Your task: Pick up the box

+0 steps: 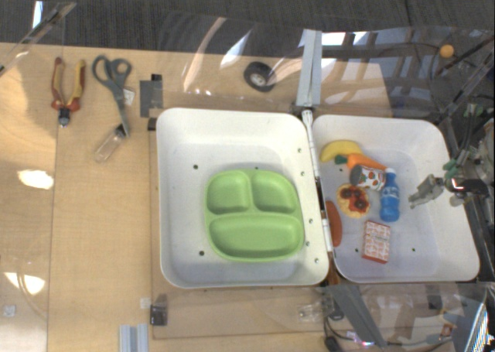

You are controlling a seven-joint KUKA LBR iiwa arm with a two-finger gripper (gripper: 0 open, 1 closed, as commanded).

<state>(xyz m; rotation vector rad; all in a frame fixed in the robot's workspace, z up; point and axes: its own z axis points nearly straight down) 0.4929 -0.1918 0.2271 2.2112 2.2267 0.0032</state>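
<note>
Lying flat, box (376,240), long axis near-to-far, slightly tilted

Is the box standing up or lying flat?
Lying flat: the box shows its broad printed face upward on the right bin's floor, near the front.

Two white bins (178,188), a lime-green divided plate (254,215), a red-and-white patterned box (377,241), a blue bottle (389,197), a yellow banana (341,150), red-handled pliers (66,89), grey-handled scissors (114,80), a pale wood bench (77,227) were seen.
</note>
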